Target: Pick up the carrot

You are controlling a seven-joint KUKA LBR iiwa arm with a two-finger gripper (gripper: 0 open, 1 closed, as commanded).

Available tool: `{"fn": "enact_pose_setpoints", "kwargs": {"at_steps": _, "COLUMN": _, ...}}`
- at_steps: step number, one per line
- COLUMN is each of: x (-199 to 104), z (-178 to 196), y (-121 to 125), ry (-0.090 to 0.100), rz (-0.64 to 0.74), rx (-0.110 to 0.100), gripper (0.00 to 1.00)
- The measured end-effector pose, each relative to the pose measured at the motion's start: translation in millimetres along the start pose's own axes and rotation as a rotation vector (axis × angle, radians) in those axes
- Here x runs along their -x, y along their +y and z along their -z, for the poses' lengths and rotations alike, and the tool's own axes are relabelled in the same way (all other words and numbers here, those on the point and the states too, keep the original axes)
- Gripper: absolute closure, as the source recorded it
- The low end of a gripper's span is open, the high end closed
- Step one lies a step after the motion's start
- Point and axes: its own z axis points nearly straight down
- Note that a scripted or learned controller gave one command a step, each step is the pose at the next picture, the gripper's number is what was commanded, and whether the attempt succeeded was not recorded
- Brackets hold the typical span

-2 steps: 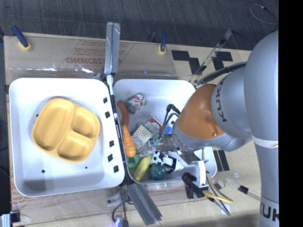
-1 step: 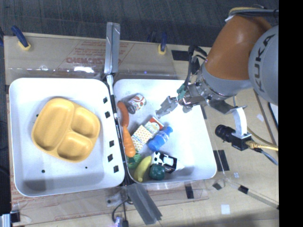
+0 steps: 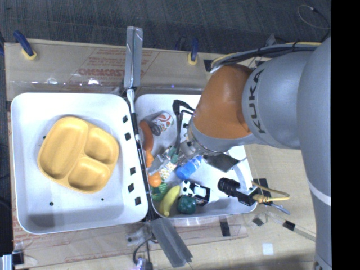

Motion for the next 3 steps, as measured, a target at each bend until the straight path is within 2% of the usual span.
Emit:
{"fn": "enact_pose_setpoints", "kwargs": {"at_steps": 1, "x": -25.5, "z": 0.4, "y": -11.1, "ry": 0.0, "rz": 0.002, "rx": 0.001, "gripper": 0.0}}
{"fn": "enact_pose_setpoints", "kwargs": {"at_steps": 2, "x": -86.7, "z": 0.4, "y": 15.9, "ry": -0.002, "rz": -0.009, "rx": 0.002, "gripper": 0.0}}
{"fn": "enact_pose_setpoints", "kwargs": {"at_steps": 3, "x": -12.7, "z": 14.8, "y": 32.4, "ry": -0.002, "rz": -0.108, "rx": 0.003, "gripper": 0.0}}
